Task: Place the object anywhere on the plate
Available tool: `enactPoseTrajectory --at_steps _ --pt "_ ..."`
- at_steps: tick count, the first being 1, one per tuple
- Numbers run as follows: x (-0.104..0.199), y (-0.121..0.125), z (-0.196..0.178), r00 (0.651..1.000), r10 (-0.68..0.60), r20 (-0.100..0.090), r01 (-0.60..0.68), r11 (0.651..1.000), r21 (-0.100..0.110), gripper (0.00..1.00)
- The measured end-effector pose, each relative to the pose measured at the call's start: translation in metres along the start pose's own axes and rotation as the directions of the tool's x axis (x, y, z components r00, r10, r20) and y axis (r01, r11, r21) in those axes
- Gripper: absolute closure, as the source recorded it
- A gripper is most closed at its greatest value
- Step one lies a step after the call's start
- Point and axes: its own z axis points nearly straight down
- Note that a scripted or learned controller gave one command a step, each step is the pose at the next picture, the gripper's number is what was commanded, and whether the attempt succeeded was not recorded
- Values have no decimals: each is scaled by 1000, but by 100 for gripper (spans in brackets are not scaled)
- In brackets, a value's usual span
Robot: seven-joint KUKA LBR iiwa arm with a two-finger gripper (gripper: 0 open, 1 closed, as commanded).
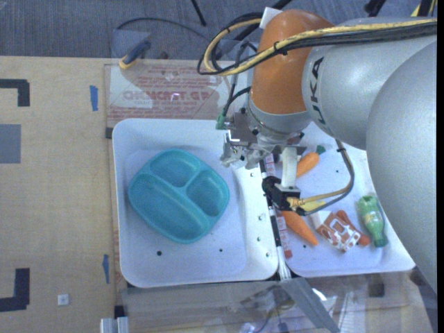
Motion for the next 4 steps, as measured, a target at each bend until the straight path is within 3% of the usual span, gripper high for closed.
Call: enactPoseTrajectory --at_steps 1,2,3,4 --pt "59 -17 18 1000 -6 1 6 1000 4 100" --pt "33 -74 14 995 102 1 -102 995 5 100" --pt "24 -13 34 995 102 1 -102 995 1 100" --pt "24 -13 34 995 102 0 -102 995 1 0"
